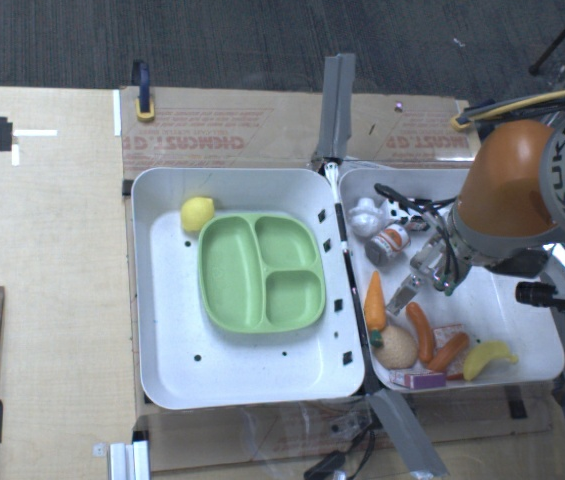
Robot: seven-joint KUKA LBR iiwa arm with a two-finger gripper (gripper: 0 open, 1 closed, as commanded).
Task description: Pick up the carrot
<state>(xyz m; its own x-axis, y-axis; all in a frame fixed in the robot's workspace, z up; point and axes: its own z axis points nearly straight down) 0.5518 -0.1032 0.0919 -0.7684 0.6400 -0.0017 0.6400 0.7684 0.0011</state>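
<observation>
The carrot (375,301) is orange with a green stub and lies lengthwise along the left wall of the right bin (537,368), beside the divider. My gripper (411,282) hangs just right of it and slightly above, over the middle of the right bin, with its fingers (403,294) angled down-left toward the carrot. The fingers stand open with nothing between them. They are apart from the carrot.
Around the carrot lie a beige ball (397,347), two red sausages (422,331), a banana (488,358), a pink box (418,378), a small can (390,242) and a white toy (366,215). The left bin (157,308) holds a green divided plate (262,271) and a lemon (198,212).
</observation>
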